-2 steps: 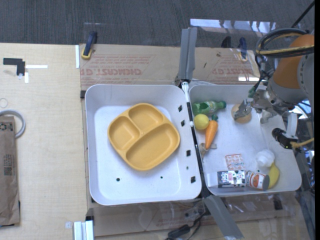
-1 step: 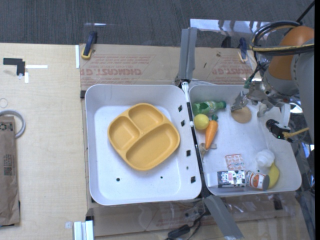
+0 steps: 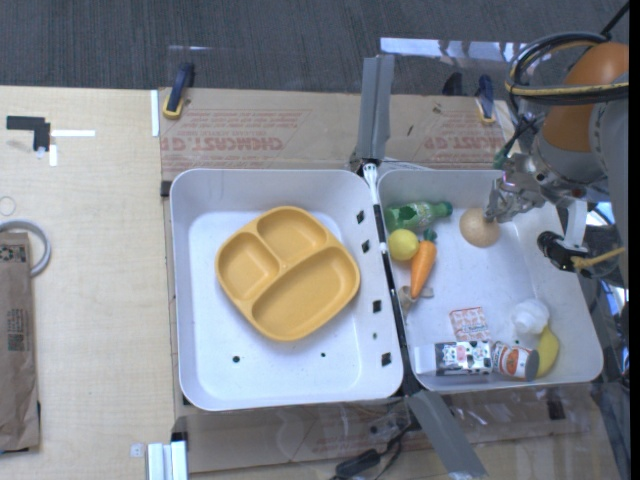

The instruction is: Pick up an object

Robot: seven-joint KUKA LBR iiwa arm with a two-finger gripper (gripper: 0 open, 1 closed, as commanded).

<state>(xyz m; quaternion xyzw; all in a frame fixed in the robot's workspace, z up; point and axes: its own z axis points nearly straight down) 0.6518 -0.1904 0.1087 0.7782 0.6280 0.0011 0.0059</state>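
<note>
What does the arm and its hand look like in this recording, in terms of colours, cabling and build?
The arm is grey with a rounded orange band above the wrist. Black cables, one edged with yellow, loop over that band. The hand is a small, grey metallic two-finger unit below the wrist. No lettering or markings are legible on it.

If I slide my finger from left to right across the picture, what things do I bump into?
Brown paper bag at the left edge → yellow divided plastic plate → small yellow lemon → orange carrot → round tan onion-like ball → the arm's pincer.
</note>
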